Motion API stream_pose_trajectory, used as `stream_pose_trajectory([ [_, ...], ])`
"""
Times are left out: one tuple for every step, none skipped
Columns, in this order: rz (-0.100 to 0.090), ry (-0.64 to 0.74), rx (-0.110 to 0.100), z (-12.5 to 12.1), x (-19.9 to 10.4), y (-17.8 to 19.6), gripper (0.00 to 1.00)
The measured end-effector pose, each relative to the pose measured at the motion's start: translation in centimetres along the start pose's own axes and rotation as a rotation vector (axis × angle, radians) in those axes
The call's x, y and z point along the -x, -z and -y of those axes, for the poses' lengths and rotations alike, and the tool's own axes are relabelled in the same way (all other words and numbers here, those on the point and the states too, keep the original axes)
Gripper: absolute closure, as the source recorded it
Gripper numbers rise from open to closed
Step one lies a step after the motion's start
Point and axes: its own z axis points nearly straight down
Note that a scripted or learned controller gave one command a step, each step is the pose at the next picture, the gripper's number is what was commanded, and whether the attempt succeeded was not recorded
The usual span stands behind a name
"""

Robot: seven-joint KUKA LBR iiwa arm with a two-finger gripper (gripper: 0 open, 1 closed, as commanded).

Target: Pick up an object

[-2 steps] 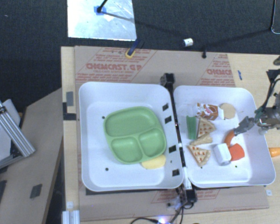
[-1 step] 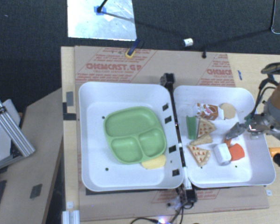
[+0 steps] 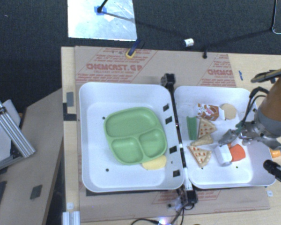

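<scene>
The right bin (image 3: 257, 176) holds several small items: a brown and white packet (image 3: 208, 111), a round tan biscuit (image 3: 228, 110), a green stick (image 3: 192, 127), two waffle wedges (image 3: 206, 127) (image 3: 200, 155), a white cylinder (image 3: 223, 155) and an orange piece (image 3: 238, 152). My gripper (image 3: 230, 137) hangs low over the middle of this bin, just above the white cylinder and the orange piece. The wrist reaches in from the right and covers part of the bin's right side. I see nothing lifted off the bin floor.
The left bin (image 3: 91, 125) holds a green divided plate (image 3: 135, 135) with a yellow piece (image 3: 154, 163) at its near edge. A black divider (image 3: 173, 125) runs between the bins. A metal frame (image 3: 7, 125) stands at the far left.
</scene>
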Motion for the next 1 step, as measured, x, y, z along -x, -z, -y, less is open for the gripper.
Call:
stream_pose_trajectory([
  [0.003,0.001,0.017,-0.59,-0.13,-3.37,0.0],
])
